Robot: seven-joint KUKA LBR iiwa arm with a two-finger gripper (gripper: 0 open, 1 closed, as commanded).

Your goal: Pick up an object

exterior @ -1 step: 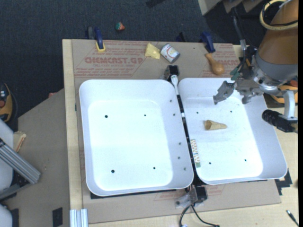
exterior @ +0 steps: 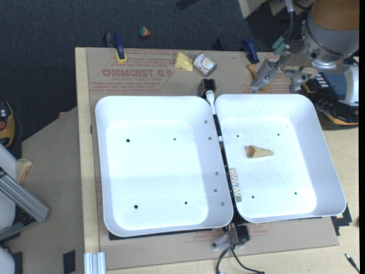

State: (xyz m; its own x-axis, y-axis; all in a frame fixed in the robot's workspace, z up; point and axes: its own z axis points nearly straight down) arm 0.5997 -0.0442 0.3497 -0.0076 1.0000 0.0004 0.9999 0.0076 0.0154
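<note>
Here the tool (exterior: 278,77) hangs above the far edge of the right bin (exterior: 319,153), its two fingers spread wide with nothing between them. A small tan wedge-shaped piece (exterior: 258,151) lies near the middle of that bin, well apart from the tool. The left bin (exterior: 108,153) sits just beside it on the desk (exterior: 91,73).

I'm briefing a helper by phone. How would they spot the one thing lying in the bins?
Find the two white bins side by side and take the right bin. Near its middle lies a small tan wedge-shaped scrap. It is the sole brownish piece on the white floor, larger than the black dots around it.
</note>
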